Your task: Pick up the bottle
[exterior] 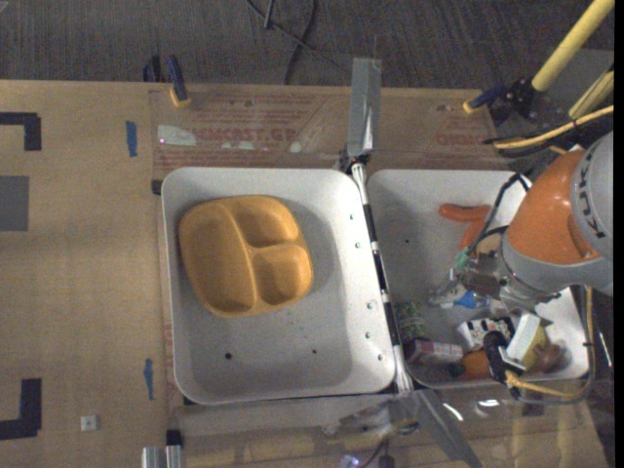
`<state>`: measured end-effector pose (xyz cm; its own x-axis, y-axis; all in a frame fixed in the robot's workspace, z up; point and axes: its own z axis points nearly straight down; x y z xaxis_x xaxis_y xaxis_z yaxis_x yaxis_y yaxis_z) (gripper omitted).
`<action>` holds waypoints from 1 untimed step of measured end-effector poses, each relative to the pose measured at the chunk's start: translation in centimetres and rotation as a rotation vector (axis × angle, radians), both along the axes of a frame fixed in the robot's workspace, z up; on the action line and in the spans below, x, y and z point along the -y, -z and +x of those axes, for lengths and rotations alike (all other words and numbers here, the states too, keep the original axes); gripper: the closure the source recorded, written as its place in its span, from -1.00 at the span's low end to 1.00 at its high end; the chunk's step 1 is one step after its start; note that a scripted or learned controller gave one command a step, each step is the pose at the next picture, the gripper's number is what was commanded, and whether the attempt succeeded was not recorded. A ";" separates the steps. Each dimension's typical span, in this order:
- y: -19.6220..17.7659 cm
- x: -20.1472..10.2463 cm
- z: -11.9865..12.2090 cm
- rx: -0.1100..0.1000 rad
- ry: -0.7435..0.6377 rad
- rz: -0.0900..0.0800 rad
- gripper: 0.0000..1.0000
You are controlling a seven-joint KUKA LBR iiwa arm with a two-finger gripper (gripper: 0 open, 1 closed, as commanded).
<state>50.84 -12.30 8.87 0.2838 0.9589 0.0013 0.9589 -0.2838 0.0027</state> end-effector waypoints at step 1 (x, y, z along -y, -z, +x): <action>-0.9 0.0 0.1 0.000 0.002 0.001 1.00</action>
